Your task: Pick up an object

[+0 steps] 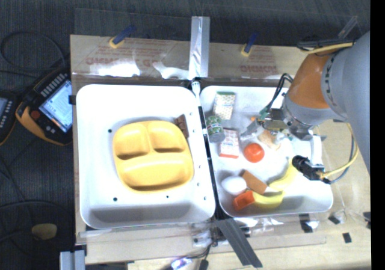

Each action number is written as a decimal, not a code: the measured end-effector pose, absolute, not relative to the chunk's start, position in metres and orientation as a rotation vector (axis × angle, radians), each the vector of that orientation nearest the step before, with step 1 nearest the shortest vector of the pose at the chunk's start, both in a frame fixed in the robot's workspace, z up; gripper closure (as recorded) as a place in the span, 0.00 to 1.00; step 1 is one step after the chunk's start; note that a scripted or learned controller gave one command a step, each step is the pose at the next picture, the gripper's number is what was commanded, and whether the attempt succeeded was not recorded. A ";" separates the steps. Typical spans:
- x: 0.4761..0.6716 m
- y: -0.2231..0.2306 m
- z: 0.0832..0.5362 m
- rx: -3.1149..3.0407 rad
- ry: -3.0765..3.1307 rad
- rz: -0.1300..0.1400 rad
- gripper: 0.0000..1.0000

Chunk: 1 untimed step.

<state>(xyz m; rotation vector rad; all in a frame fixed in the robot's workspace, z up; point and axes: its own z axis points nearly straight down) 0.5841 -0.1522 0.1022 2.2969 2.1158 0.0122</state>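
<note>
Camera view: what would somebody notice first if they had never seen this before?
Probably the big yellow tray, lying in the left bin. Next comes the right bin, crowded with small things: a red ball in the middle and a banana near its front. The grey arm reaches over it from the right.

The desk (84,52) is a pale wooden board set over dark carpet. Two shallow white bins rest on it side by side, touching along their inner walls. Taking the left bin (90,160) as landmark, the right bin (322,199) lies against its right wall. Behind the left bin, a clear plastic sheet (138,55) covers the desk, pinned by a blue-and-yellow clamp (122,36); another clamp (248,46) sits farther right.
</note>
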 end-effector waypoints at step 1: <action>0.544 -0.131 0.094 2.156 2.253 0.014 0.00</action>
